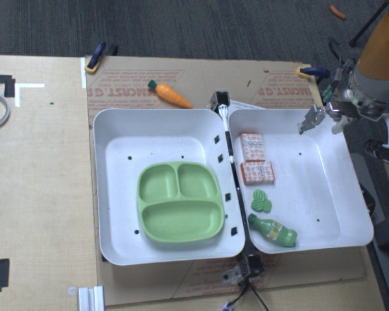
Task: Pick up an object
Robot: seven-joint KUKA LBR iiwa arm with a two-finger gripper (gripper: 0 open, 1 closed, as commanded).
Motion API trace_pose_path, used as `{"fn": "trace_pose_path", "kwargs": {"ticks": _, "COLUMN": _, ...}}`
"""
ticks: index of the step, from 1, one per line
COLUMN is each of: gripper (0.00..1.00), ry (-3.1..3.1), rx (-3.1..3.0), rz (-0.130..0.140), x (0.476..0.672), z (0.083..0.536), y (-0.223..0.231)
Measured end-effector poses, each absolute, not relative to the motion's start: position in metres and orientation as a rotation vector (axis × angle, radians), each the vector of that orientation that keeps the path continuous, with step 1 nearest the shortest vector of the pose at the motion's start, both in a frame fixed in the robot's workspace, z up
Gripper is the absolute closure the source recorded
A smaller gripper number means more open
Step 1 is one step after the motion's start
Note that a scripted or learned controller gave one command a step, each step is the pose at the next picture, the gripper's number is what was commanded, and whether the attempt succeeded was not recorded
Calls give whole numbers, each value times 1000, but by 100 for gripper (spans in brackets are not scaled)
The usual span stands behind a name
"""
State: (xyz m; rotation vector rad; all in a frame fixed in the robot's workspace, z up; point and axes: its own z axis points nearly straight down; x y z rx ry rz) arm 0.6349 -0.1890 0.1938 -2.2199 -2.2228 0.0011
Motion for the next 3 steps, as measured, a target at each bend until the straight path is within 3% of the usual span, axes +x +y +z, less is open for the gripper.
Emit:
{"fn": "trace_pose_path", "kwargs": {"ticks": 1, "gripper": 0, "ry": -2166, "rx": -2274, "rz": 2, "x": 626, "z": 163, "y": -116}}
{"fn": "trace_pose_path", "kwargs": {"ticks": 2, "gripper": 0, "ry": -2226, "rx": -2216, "rz": 2, "x": 571, "z": 192, "y": -12}}
{"fn": "trace_pose_path", "kwargs": {"ticks": 3, "gripper": 0, "ry": -2232, "rx": -2210, "rz": 1, "x": 531, "z": 192, "y": -38}}
